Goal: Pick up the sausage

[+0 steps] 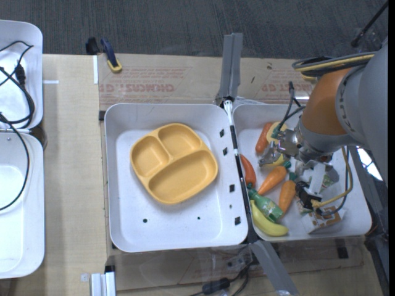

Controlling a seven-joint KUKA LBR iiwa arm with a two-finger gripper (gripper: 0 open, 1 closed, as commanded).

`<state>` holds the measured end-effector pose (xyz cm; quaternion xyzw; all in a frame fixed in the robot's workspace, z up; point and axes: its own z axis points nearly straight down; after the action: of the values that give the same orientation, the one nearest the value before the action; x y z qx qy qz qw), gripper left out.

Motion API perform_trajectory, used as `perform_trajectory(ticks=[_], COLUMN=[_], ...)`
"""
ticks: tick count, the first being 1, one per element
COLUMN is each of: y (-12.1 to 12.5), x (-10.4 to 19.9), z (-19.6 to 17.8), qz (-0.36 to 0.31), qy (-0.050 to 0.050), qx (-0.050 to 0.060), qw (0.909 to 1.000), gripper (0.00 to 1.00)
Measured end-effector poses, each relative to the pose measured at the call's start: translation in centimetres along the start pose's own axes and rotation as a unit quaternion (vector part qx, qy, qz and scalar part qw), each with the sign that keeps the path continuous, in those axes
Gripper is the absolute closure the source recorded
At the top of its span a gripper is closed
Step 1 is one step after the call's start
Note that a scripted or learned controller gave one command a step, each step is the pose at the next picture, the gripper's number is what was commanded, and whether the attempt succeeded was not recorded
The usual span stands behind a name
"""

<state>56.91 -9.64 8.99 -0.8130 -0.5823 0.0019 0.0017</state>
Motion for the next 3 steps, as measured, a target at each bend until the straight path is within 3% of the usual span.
perform_trajectory(ticks=[1,2,3], y=[-0.9,3.8,7.2], x=[-1.5,1.7,2.7], z=[0.1,0.0,0.4], qz=[0.023,0.051,0.177], qy=[0.0,0.0,-0.005], qx=[0.0,0.0,0.016], qw=[0.9997,0.9987,0.9842], gripper=[0.0,0.0,0.0])
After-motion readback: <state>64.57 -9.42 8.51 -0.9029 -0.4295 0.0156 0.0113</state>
